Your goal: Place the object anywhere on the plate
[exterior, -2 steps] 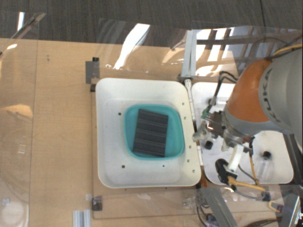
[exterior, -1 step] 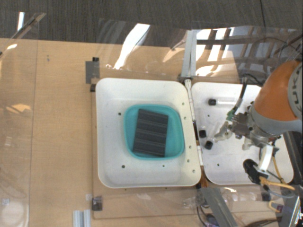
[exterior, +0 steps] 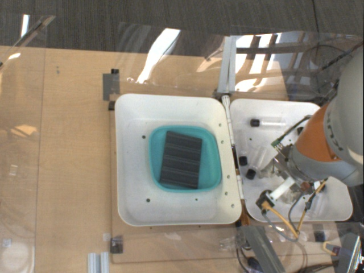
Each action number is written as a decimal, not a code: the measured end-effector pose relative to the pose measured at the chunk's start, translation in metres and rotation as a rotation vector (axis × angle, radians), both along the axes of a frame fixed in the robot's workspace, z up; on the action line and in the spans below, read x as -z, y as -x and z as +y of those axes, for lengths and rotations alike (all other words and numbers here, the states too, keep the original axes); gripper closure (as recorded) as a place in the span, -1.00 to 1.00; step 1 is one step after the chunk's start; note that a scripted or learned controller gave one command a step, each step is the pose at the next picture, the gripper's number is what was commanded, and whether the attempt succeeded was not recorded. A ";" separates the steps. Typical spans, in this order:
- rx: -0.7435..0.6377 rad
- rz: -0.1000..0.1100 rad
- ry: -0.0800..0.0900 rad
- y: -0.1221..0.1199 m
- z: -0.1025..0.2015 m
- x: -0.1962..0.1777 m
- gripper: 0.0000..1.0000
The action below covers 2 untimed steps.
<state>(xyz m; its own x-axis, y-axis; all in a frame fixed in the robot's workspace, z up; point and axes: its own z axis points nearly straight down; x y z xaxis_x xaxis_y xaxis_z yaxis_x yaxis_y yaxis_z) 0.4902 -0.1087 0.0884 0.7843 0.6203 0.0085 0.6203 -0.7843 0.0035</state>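
Over the right bin [exterior: 267, 108], claw [exterior: 270, 166] apparently hangs low.

Arm [exterior: 335, 135] hides much of the right bin [exterior: 250, 110]; dark specks [exterior: 255, 121] there, perhaps caps

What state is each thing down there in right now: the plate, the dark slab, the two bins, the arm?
Plate: flat in the left bin, carrying the dark slab.
Dark slab: lying flat on the plate.
Left bin: holds the plate.
Right bin: holds small black bits, under the arm.
Gripper: low over the right bin, away from the slab.
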 end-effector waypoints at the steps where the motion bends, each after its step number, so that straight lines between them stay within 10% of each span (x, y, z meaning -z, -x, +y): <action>1: 0.296 0.003 -0.001 0.001 0.079 -0.097 -1.00; 2: 0.460 0.006 -0.001 0.002 0.141 -0.096 -1.00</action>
<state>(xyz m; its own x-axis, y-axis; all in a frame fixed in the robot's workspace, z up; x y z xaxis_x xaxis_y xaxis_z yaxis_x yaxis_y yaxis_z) 0.4880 0.0326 0.1842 0.9782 0.2076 0.0036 0.2076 -0.9782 0.0002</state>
